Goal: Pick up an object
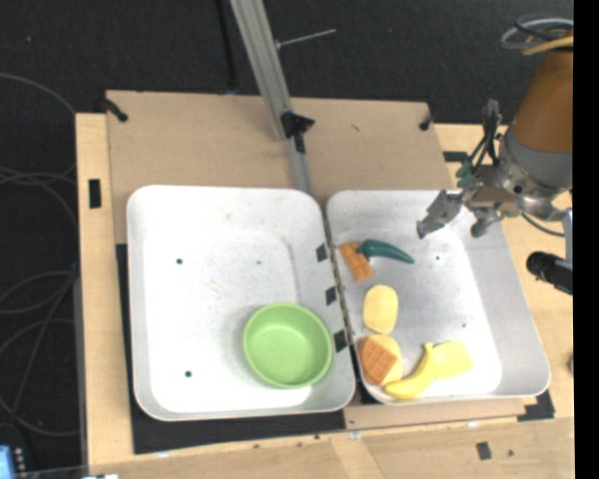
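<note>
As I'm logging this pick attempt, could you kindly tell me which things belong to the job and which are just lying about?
Job:
gripper, open, above the right bin
teal pepper
orange carrot piece
yellow potato-shaped item
waffle piece
banana

Lying about:
green bowl in the left bin
metal pole

There are two white bins. One is the left bin (pixel 180 267) and one is the right bin (pixel 479 297).

There is one green bowl (pixel 288 343). It sits in the left bin, near the wall next to the right bin.

All the other things are on the right side of the green bowl, in the right bin. There is one teal pepper (pixel 384 251). There is one small orange stick (pixel 355 260), touching the pepper. There is one yellow lemon (pixel 380 308). There is one orange waffle (pixel 378 357). There is one yellow banana (pixel 414 377). There is one yellow block (pixel 452 357), touching the banana.

That makes six small things and one bowl.
</note>
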{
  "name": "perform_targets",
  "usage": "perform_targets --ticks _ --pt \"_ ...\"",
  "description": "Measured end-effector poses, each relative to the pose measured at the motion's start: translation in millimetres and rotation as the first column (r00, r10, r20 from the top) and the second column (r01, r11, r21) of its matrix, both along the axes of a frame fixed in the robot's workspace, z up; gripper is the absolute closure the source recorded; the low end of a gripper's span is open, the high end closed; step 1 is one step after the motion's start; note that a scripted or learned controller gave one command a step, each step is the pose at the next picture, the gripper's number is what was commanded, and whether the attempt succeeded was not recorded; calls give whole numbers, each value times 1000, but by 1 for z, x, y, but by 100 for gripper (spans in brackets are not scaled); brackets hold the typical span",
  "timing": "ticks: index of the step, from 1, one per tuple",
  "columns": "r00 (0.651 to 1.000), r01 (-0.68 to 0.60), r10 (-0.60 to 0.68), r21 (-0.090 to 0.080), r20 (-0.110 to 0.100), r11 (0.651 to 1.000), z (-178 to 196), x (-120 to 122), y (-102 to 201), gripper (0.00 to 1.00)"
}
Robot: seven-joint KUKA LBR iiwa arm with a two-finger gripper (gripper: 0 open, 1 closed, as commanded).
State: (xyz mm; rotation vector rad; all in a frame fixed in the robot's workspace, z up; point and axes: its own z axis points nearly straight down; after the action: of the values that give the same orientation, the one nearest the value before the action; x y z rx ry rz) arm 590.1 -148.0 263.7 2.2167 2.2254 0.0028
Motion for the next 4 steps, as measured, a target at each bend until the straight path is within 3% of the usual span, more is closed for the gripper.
perform_targets --ticks 1,3,4 --pt "1000 0 0 1 0 1000 0 0 0 0" --pt "1000 5 -5 -3 -2 1000 -85 -8 -10 0" --pt "1000 7 -7 -4 -5 1000 -132 0 -12 0"
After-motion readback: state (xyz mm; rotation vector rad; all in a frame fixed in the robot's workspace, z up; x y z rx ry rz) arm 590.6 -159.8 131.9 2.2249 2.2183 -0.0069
